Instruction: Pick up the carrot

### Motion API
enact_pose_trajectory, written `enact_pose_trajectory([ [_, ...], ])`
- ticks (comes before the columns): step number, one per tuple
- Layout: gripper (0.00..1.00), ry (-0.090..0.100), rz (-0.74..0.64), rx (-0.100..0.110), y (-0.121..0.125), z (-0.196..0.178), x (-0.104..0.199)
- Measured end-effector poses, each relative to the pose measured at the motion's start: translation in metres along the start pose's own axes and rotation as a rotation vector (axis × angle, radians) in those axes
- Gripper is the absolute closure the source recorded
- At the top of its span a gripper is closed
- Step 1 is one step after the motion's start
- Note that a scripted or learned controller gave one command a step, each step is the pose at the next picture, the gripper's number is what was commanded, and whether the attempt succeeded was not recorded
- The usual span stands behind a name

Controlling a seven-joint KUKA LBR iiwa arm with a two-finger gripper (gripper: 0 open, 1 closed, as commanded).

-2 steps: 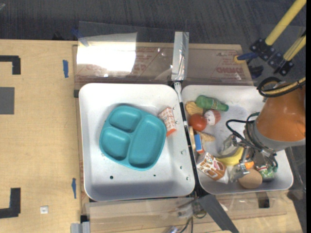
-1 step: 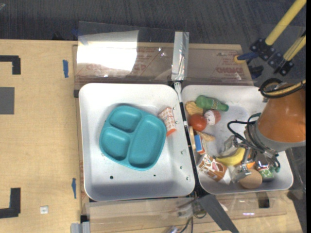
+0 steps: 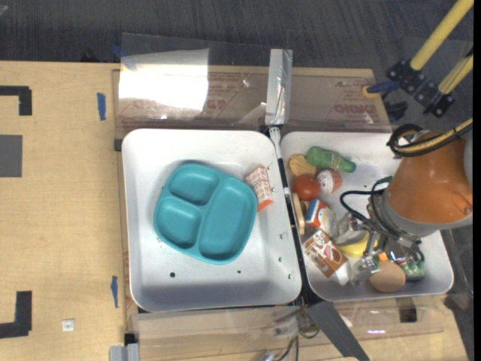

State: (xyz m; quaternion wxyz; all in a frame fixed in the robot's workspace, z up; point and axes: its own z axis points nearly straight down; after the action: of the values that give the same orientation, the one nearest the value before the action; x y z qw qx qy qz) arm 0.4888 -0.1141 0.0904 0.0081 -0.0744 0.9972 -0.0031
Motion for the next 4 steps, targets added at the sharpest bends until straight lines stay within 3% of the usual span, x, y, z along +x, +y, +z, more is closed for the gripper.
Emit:
enact_pose_trajectory([
  [1, 0.00, 0.007, 0.256, -0.003, -0.047, -0.024, -0.083],
  [2, 0.00, 0.003, 0.023, -0.004, -0.070, 0.002, -0.008],
  [3, 1.00, -0.009, 0.020, 0.001, -0.070, -0.012, -0.012],
  [4, 1.00, 0.008, 0.321, -0.005, -0.014, -0.061, -0.046],
])
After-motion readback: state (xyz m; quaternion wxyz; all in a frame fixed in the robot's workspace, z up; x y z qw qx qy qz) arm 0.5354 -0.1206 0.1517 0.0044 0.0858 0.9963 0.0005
